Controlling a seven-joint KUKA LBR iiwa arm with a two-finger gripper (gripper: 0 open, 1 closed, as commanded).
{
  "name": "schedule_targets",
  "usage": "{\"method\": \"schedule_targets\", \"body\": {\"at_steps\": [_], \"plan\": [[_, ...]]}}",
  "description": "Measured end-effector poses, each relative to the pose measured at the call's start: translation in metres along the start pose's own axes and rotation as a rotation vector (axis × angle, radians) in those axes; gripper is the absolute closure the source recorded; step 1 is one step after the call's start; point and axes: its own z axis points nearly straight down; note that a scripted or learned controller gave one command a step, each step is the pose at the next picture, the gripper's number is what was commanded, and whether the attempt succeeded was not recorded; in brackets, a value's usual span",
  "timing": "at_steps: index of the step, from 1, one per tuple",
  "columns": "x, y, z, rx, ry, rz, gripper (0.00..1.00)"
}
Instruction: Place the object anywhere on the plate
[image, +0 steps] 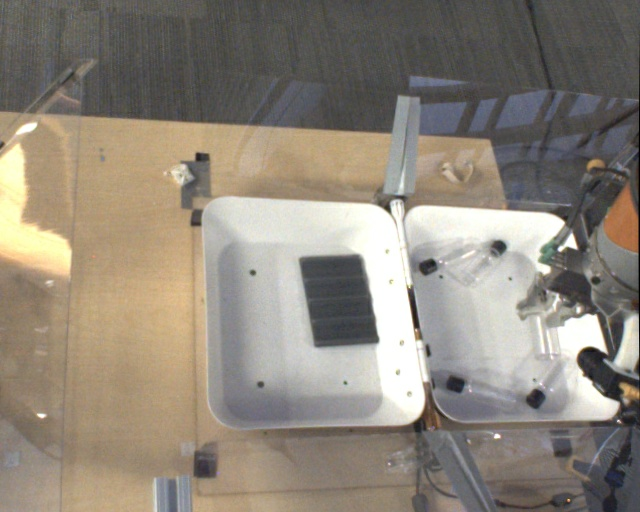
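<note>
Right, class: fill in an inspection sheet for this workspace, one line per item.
Surface: wooden bench bearing two white bins, left bin and right bin.
Job's things: dark ribbed plate in the left bin; clear black-capped tubes in the right bin.
Clutter: small black blocks at the bench corners.
Grippers: gripper over the right bin, fingers unclear.
Cables: wires by the arm.
Surroundings: clear panel at left.

Wooden bench (110, 300), dark carpet floor (280, 50), clear glare-lit panel (35, 250).
</note>
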Motion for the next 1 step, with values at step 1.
{"method": "schedule_targets", "body": {"at_steps": [1], "plan": [[0.0547,-0.0200,0.1469,-0.008,0.006,-0.123,1.00]]}}
